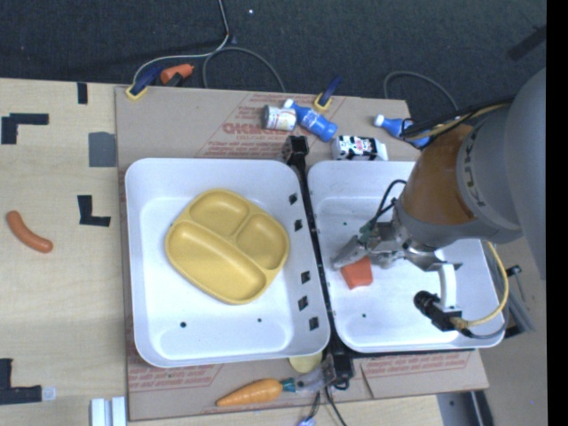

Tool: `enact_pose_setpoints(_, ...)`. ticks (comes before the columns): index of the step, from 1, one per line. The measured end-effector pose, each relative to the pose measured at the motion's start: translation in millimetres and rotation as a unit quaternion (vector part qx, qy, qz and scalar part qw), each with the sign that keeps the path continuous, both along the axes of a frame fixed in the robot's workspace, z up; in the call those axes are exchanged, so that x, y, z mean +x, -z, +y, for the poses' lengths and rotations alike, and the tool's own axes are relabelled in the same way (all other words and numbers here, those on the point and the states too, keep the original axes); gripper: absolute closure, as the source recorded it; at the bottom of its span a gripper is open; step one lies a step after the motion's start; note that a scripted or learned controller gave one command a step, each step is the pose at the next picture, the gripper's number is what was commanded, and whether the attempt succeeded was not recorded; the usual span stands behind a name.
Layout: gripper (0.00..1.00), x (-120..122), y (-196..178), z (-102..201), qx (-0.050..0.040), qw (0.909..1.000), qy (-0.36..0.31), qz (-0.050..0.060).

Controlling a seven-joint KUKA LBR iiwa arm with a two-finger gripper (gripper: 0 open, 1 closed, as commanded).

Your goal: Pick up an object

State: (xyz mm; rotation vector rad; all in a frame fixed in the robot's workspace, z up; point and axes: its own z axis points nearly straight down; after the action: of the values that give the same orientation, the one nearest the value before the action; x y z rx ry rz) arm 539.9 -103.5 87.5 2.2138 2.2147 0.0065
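Observation:
A small orange-red block [358, 276] lies on the floor of the right bin [399, 327], near its left side. My gripper [353, 254] is low in that bin, directly above and behind the block and close to its top edge. From this angle I cannot see whether it touches the block. The grey arm with its orange band [439, 185] reaches in from the right and covers the back right part of the bin.
A yellow divided plate [229, 245] lies in the left bin [151, 327]. Outside the bins are a carrot [251, 393] at the front, a sausage [29, 232] far left, and bottles [302, 118] and clamps along the back. Cables run by the arm.

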Motion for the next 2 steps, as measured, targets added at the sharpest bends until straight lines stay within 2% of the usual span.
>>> enact_pose_setpoints(1,0.00,-24.7,-0.2,-6.0,0.0005,1.0000,0.000,-0.001)
enact_pose_setpoints(2,0.00,19.4,0.9,4.6,0.0011,1.0000,-0.001,0.004)
